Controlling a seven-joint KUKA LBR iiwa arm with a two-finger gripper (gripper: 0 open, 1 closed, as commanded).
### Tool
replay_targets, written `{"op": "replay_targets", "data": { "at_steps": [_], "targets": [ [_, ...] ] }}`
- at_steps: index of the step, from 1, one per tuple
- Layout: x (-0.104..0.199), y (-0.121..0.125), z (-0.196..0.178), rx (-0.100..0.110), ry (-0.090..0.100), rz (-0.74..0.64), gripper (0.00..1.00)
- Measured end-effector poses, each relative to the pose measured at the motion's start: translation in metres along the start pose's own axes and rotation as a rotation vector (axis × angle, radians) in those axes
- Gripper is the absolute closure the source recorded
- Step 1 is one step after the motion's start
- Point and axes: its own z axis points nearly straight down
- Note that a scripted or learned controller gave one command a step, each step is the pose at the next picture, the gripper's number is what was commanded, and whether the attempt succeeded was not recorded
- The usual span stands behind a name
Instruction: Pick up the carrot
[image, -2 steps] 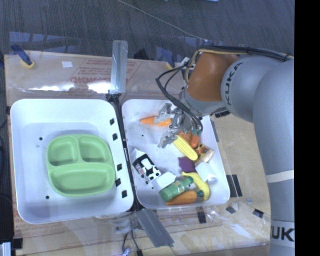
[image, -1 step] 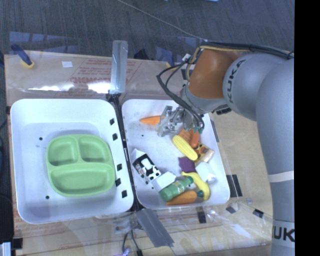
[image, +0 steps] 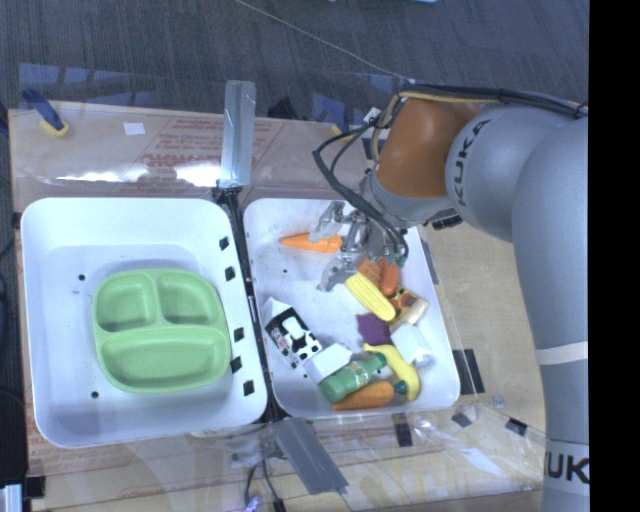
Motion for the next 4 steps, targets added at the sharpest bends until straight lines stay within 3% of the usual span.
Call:
{"op": "replay_targets", "data": {
  "at_steps": [1,2,3,4],
  "targets": [
    [0.009,-0.017,0.023,0.001,0.024,0.519,0.00],
    [0.002,-0.023,0.027,0.005,0.045,0.728,0.00],
    [0.001,-0.001,0.027,0.020,0.037,0.968,0.00],
    [-0.013,0.014,0.025,0.011,0.016,1.559,0.00]
  ]
}}
